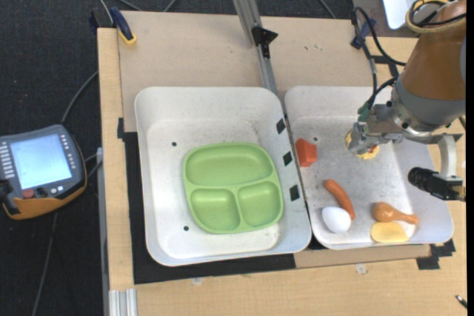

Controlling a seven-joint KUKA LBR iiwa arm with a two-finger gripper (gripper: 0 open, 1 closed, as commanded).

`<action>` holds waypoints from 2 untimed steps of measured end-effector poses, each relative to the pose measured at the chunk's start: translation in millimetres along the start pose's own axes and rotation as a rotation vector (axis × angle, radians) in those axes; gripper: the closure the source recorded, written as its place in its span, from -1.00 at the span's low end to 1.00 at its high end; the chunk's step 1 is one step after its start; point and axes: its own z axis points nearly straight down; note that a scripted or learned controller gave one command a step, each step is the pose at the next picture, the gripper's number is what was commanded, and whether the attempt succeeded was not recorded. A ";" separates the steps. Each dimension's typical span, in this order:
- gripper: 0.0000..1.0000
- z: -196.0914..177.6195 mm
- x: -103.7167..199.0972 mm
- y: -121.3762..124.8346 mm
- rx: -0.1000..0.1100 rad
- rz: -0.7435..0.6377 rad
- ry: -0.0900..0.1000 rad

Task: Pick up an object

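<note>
Surface: a tan board carrying two shallow white bins side by side, their inner rims touching along the centre line.

Left bin: holds a green divided plate set near its middle, with bare floor showing between the plate and the left and far walls.

Right bin: contents are grouped toward the near and left portions. An orange block sits just beside the left wall. A carrot lies at a slant near the middle, with a white egg just below it near the front wall. A drumstick-shaped piece and a pale yellow piece lie touching near the front right corner. The far left part of the bin floor is open.

Hand: positioned over the right bin's middle, well apart from the carrot and the block. A small yellow object shows at its tip, apparently between the fingers; the grasp cannot be confirmed, and whether the hand is released or clenched cannot be told.
</note>
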 end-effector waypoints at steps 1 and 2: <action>1.00 -12.0 55.6 18.8 -0.002 -0.002 0.001; 1.00 -22.2 110.5 37.0 -0.001 -0.001 0.001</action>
